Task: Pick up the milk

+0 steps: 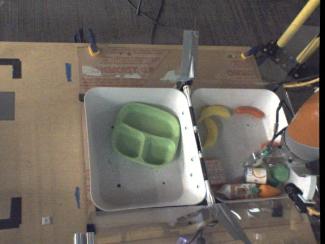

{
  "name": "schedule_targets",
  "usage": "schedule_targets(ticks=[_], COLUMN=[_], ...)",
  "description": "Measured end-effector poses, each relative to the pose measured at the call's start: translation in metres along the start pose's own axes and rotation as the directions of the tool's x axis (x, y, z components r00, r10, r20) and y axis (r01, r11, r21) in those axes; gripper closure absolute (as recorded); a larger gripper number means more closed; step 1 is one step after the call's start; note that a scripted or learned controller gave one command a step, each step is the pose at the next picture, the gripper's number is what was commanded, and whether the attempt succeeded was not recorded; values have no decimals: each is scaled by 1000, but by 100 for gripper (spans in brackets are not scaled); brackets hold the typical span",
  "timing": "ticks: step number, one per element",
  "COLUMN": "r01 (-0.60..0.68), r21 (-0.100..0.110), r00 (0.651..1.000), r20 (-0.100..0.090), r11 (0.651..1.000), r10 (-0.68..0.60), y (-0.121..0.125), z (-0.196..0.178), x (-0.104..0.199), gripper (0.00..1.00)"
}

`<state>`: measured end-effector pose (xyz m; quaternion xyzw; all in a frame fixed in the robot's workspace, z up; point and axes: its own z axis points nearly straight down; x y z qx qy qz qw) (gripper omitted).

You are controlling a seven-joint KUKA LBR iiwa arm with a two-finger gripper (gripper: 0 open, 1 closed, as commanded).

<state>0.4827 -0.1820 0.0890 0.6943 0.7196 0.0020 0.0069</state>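
The milk [255, 175] — a small white-and-orange carton lying in the right bin [231, 151] — sits just beside the gripper [266, 159], whose grip I cannot tell.

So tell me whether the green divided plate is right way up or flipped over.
Right way up. The green divided plate lies flat in the left bin, and its three compartments face the camera as hollows.

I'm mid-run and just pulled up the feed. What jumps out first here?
The green divided plate lies in the left bin, apart from everything else. The right bin holds a yellow banana and a sausage near its far side, with small items crowded at its near right corner. There the arm's orange band looms over the gripper, beside a small carton and a carrot.
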Motion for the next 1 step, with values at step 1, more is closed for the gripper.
schedule_targets(ticks=[1], r01=[-30], r21=[9], r00=[1000], r20=[-6], r11=[1000], r10=[30], y=[1], z=[-33], x=[88], gripper=[0])
